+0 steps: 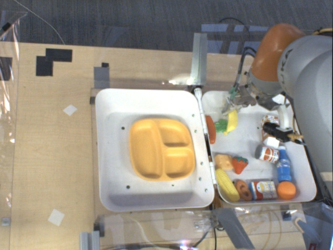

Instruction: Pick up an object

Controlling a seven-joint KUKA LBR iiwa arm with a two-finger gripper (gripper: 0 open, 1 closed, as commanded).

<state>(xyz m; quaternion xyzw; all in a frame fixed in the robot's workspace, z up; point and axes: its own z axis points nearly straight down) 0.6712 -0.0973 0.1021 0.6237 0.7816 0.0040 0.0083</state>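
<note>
The right bin [307, 191] holds several toy foods. A yellow banana-like piece [232, 120] lies beside a green piece [222, 125] near the bin's far left. My gripper [232, 103] hangs just above the yellow piece, at the bin's far end, and the grey arm with its orange band [273, 48] reaches in from the right. From this angle I can't make out whether anything is held. Closer to the front lie a corn cob [226, 184], a red pepper-like piece [239, 164], a labelled can [264, 189], an orange [286, 190] and a blue bottle [284, 170].
In the left bin [109, 139] sits a yellow divided tray [161, 149]. A red sausage-shaped piece [210, 129] lies along the right bin's left wall. A small red-and-white can [268, 153] and other small items crowd the right side under the arm.
</note>
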